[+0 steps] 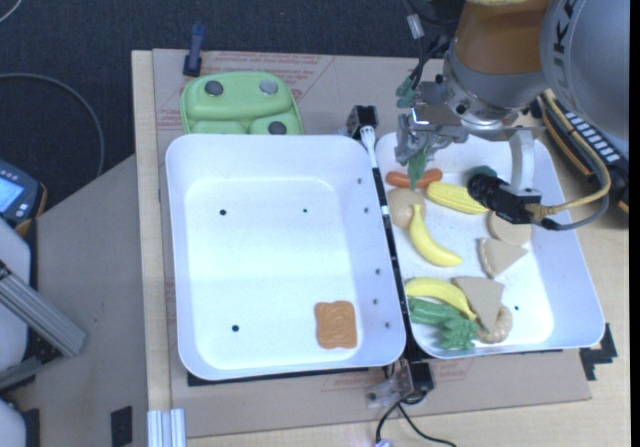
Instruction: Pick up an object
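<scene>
My gripper [417, 153] hangs over the far left corner of the right bin [575, 305], right above a small orange carrot [426, 177] whose green top reaches up towards it. Whether the carrot is gripped is hidden from this angle. Beside the carrot lie a yellow corn cob [455, 199], a beige potato-like piece [402, 205] and a yellow banana [433, 241]. In the left bin [200, 165] a single orange-brown square of toast [336, 323] lies near the front right corner.
More things fill the right bin: tan wedges [500, 255], a second yellow piece [438, 289], green broccoli [448, 327] and a tan slice [486, 301]. A green moulded tray [240, 105] and a blue clip [193, 49] sit behind the left bin.
</scene>
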Controlling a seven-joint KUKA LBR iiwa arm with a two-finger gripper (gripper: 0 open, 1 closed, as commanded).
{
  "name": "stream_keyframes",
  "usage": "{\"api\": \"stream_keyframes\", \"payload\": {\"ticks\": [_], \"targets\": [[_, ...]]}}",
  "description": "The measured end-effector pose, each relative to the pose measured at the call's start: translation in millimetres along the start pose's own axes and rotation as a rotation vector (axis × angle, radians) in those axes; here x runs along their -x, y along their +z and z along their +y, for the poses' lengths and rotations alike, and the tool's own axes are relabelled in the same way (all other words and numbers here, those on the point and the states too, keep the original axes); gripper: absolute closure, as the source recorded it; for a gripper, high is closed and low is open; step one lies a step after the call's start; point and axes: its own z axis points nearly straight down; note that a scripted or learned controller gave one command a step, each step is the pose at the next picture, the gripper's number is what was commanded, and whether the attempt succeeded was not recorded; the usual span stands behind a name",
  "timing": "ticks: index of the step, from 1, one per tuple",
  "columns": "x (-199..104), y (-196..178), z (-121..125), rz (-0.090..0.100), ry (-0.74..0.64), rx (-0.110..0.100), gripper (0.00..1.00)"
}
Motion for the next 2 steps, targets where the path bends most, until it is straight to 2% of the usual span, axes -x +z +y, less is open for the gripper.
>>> {"api": "stream_keyframes", "payload": {"ticks": [1, 2], "targets": [[-35.4, -12.3, -49.3, 0.000, 0.003, -0.014, 1.00], [2.0, -97.1, -62.8, -0.002, 0.010, 0.002, 1.00]]}}
